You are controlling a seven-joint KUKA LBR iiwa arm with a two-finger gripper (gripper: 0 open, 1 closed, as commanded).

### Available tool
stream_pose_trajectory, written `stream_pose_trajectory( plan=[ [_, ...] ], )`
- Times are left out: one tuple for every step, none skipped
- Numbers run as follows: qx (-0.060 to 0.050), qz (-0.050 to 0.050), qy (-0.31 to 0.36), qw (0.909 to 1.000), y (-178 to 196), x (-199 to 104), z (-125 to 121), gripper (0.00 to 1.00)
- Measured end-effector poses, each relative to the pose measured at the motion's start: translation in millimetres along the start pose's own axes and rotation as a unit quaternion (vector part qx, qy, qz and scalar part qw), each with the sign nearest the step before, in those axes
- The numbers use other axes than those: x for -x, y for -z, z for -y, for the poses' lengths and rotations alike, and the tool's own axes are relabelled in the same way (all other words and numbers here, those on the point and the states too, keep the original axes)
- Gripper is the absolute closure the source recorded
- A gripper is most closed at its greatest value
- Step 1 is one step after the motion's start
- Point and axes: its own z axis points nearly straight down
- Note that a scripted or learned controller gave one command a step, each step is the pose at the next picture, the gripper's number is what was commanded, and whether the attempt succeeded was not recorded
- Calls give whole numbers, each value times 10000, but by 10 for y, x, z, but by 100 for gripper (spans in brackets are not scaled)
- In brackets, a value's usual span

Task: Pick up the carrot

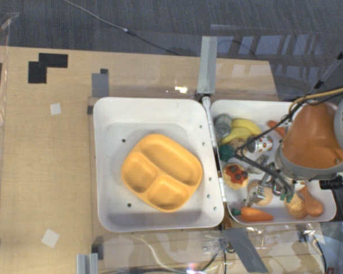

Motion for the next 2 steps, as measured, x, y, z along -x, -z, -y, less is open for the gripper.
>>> stream_pose_trajectory(
  plan=[
    [9,27,20,10000,123,26,-12,100],
    [10,21,21,10000,117,22,-14,0]
  ],
)
